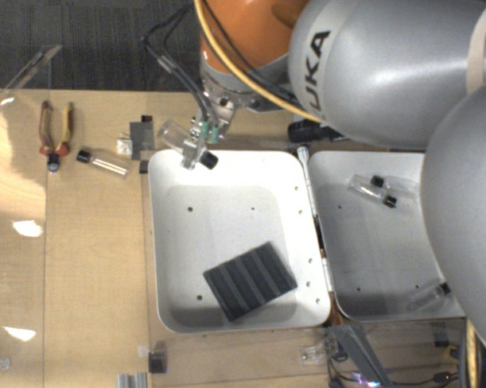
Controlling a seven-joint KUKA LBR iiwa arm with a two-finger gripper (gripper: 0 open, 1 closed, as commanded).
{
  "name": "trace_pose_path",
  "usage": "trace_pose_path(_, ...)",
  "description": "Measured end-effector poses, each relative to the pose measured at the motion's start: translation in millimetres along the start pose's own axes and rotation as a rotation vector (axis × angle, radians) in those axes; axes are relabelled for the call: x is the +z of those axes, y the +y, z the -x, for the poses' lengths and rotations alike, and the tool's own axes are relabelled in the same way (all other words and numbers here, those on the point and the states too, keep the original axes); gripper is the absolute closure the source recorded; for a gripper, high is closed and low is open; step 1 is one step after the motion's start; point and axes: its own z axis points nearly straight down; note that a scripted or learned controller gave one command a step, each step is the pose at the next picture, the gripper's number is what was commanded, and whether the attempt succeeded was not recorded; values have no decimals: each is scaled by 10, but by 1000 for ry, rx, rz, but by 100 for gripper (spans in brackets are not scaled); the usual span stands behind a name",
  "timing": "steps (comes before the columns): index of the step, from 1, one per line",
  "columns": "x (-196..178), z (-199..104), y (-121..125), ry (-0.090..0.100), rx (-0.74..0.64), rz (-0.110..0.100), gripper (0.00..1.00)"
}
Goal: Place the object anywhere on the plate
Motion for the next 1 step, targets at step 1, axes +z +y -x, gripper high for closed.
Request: trace_pose_path(1, 1362, 204, 97, 4, 132, -4, 100)
